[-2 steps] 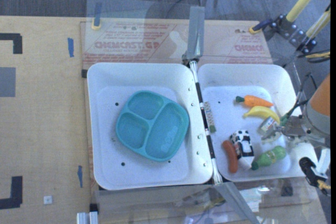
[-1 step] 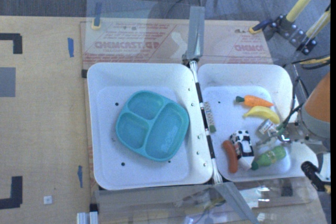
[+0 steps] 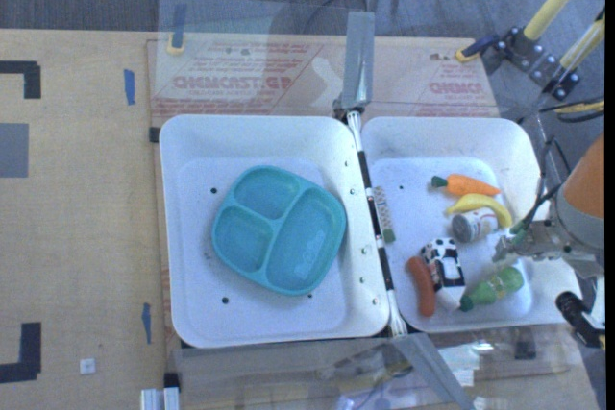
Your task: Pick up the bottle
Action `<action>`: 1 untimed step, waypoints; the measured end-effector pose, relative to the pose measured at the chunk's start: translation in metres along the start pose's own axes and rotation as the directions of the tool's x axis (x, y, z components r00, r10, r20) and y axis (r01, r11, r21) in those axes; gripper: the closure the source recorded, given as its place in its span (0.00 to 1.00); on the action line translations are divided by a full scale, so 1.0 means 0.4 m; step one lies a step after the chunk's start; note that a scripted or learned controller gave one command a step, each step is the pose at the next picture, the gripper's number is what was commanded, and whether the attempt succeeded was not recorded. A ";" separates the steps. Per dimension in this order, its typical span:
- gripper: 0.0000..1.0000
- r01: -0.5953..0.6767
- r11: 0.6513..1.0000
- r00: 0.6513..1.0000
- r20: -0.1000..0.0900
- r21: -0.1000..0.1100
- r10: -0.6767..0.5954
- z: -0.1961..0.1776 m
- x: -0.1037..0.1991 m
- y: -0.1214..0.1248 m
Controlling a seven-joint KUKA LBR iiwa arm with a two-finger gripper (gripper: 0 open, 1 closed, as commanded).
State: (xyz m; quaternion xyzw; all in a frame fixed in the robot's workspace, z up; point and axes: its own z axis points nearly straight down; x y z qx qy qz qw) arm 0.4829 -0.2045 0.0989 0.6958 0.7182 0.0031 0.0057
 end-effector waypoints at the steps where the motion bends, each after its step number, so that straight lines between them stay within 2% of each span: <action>1: 0.00 0.000 1.000 1.000 0.000 0.000 0.000 0.000 0.000 0.000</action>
